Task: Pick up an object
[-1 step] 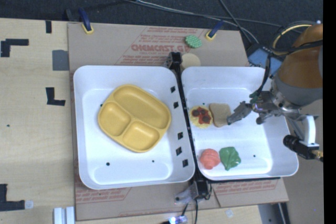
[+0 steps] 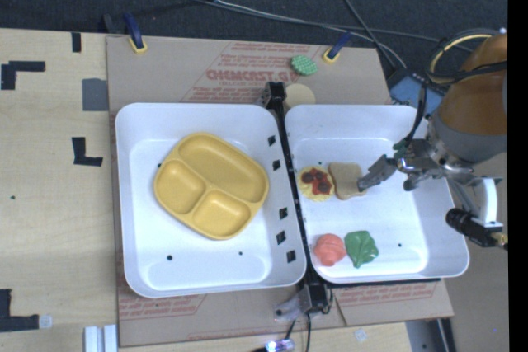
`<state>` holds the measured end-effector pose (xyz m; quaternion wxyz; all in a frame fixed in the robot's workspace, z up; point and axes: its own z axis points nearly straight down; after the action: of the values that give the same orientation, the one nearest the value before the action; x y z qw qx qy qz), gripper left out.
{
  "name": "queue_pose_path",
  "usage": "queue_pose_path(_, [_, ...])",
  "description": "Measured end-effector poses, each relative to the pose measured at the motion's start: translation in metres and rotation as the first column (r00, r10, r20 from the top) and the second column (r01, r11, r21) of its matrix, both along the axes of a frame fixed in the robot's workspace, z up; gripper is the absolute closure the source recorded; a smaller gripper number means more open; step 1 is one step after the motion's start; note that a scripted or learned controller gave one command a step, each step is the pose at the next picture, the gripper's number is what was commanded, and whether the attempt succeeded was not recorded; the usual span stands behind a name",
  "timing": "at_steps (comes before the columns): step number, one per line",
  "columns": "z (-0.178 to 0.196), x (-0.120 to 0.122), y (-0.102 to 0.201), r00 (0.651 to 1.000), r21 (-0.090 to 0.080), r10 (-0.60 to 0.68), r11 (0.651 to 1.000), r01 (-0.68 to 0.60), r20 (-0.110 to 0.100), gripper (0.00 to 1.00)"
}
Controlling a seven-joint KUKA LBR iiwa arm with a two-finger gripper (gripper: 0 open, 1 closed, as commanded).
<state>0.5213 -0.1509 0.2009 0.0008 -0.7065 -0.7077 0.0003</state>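
Observation:
The right bin (image 2: 412, 128) holds several small toy foods. A yellow round piece with red topping (image 2: 316, 183) lies by the bin's left wall, and a tan bread-like piece (image 2: 346, 179) touches it on the right. Near the front lie an orange-red piece (image 2: 329, 249) and a green leafy piece (image 2: 361, 247), side by side. My gripper (image 2: 377, 175) reaches in from the right and hangs low at the right edge of the tan piece. Its tip meets or overlaps that piece's edge; whether it has hold of anything cannot be made out.
The left bin (image 2: 140, 128) holds a yellow divided tray (image 2: 212, 184). A green dotted item (image 2: 304, 64) lies on the cardboard behind the bins. Clamps (image 2: 134, 35) sit at the cardboard's back edge, and cables (image 2: 247, 8) run across the dark floor behind.

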Motion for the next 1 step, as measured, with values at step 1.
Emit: queue_pose_path(1, [-0.0610, 0.0021, 0.0079, 1.000, 0.000, 0.000, 1.000, 0.000, -0.004, 0.00])
